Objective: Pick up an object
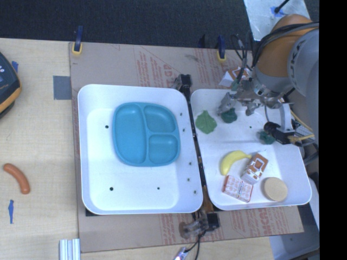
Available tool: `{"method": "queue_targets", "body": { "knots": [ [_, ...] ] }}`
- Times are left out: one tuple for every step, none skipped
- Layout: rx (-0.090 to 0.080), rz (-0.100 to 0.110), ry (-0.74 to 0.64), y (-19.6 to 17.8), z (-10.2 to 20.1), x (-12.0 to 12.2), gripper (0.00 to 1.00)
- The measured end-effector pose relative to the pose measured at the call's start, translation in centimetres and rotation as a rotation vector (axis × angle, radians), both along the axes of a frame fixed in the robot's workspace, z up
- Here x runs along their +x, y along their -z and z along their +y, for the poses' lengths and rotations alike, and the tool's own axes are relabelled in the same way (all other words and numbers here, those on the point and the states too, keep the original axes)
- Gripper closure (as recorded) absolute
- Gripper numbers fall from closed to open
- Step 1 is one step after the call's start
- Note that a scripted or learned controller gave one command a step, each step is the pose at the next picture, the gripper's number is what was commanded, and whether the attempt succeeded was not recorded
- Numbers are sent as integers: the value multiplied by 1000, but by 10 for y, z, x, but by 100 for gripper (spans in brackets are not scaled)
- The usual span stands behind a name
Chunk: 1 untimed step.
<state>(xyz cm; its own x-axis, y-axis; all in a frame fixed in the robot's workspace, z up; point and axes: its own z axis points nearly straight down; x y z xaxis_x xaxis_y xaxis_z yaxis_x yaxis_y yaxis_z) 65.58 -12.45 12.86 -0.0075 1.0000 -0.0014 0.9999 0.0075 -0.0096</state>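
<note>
On bench far left, sausage (17, 178) lying outside bins, left bin (92, 145) holding blue divided plate (146, 134), right bin (293, 161) w/ green lump (206, 122), banana (233, 161), cartons, round biscuit (275, 189), gripper (238, 108) sitting at dark green piece (229, 115), touching it, fingers apart, grip unconfirmed.

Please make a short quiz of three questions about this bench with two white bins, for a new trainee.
1. True or false: the blue divided plate lies in the left bin.
2. Which thing lies nearest the banana? A) the round biscuit B) the small carton C) the sausage
3. Fill the gap: the claw is over the ____ bin, at a small dark green thing.

Key: 1 true. 2 B; the carton touches the banana, while the sausage is on the bench outside both bins. 3 right.
</note>
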Motion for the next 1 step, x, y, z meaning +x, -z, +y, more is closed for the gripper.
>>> {"method": "queue_targets", "body": {
  "knots": [
    [0,1,-1,-11,-1,0,100]
  ]
}}
